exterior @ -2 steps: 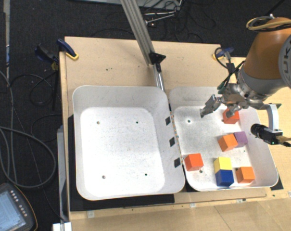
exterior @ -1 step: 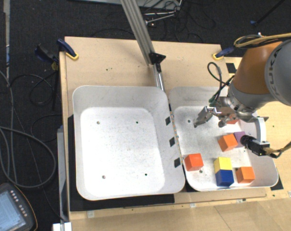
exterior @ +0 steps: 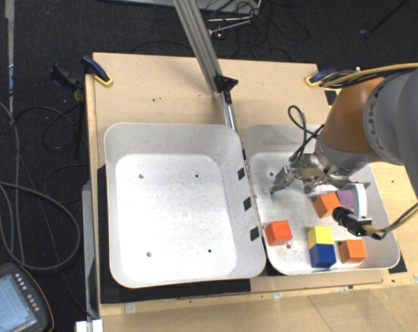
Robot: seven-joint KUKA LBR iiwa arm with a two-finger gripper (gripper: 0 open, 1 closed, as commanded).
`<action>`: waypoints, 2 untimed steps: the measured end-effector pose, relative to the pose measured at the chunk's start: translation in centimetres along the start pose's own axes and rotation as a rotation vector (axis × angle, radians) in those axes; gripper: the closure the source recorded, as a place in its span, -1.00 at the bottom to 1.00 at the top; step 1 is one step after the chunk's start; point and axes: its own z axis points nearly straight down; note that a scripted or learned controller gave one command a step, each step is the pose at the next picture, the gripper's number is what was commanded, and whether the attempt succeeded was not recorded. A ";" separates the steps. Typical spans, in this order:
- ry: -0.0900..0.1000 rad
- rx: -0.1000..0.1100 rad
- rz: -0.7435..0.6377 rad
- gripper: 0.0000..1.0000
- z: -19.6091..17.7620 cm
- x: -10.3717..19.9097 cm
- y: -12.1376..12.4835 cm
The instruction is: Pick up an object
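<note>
The right bin point(exterior: 262, 159) holds several blocks. An orange cube point(exterior: 278, 232) lies near its left wall. A yellow block point(exterior: 320, 235) touches a blue block point(exterior: 323, 255), with an orange block point(exterior: 352, 251) beside them at the front. Another orange block point(exterior: 326, 204) and a purple block point(exterior: 345, 198) lie just under the wrist. My gripper point(exterior: 291, 178) hangs over the middle of the right bin, up and left of that orange and purple pair. Nothing is visibly held in it.
The left bin point(exterior: 167, 199) is a large white tray across the central divider. A slanted metal pole point(exterior: 198, 37) comes down to the bins' back edge. Cables run from the wrist over the right bin's right side. Clamps sit on the board's back corners.
</note>
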 end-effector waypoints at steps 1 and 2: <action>-0.001 -0.006 0.000 1.00 -1.4 -0.1 0.2; -0.002 -0.011 0.001 1.00 -6.5 -0.9 -0.3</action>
